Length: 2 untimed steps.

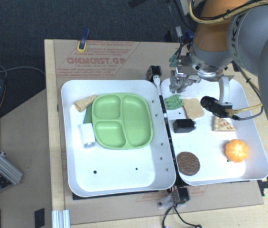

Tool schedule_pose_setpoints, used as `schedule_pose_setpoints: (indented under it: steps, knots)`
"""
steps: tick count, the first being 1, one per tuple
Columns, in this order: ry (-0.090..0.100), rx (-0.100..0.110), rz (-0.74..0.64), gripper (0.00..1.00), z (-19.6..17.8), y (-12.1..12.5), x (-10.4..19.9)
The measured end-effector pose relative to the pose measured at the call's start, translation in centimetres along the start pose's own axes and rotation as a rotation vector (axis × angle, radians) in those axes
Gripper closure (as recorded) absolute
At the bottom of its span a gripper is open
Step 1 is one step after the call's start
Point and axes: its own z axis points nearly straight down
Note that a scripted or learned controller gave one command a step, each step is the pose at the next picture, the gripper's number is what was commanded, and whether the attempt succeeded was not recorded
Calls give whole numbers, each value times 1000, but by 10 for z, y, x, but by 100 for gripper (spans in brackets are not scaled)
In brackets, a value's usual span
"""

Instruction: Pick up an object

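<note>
Nearest the bench's front edge, in the white bin on the view's right (209, 144), lies a dark brown round disc (188, 163), flat and rough-grained like a biscuit. A glossy orange ball shaped like a mandarin (236, 151) sits well apart from it, towards my side.

A band further in, the other white bin (119, 167) holds a pale green moulded plastic plate with three compartments (122, 120), smooth and round-cornered. A short white cylinder (87, 133) lies against its outer edge. Level with these in my bin are a matt black rectangular block (183, 125), hard-edged, and a pale pitted cracker (223, 124), the two apart from each other.

Further still rest a tan bread-like slab (193, 109) and, just beside it near the wall between the bins, a crinkled green leaf-shaped piece (173, 101) that looks soft and thin. Across in the other bin, a tan wedge of cracker (84, 102) touches the plate's far corner.

Farthest, my claw (179, 83) hangs over the far inner corner of my bin, just beyond the green leaf-shaped piece. Whether it is apart or together I cannot tell. I see nothing in it, and every object lies on a bin floor, so I judge nothing is picked up yet. The leaf is the closest candidate; lowering, closing and lifting are all left to do. Being thin and floppy, it may slip.
</note>
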Motion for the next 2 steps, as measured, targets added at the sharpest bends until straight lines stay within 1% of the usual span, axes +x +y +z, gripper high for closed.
schedule_pose_setpoints:
  steps: [1, 2]
  knots:
    - [2, -1, -2, 100, -11, 18, 53]
    - [0, 0, 1, 100, 5, 41, 81]
